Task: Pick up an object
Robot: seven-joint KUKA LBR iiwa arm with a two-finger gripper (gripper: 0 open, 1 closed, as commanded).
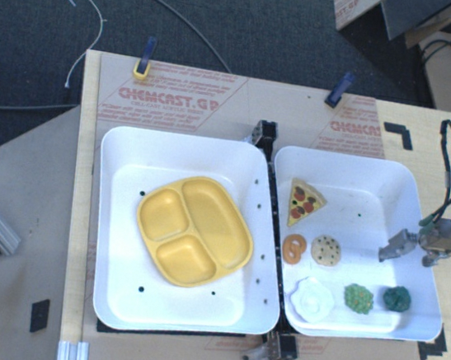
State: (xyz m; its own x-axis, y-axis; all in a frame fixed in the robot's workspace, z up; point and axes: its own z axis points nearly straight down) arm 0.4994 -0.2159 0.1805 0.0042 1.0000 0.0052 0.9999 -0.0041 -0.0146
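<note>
Hand [406,244] over right white bin [392,180], near its right edge; finger spread: cannot tell, nothing visibly held. In that bin: pizza-slice toy [304,202] toward left wall, orange ring [293,248] just beside speckled cookie [325,250], white blob [312,299], light-green leafy piece [359,298], dark-green broccoli-like piece [397,299] along front edge. Yellow three-compartment plastic tray [193,230] centred in left white bin [128,161].
</note>
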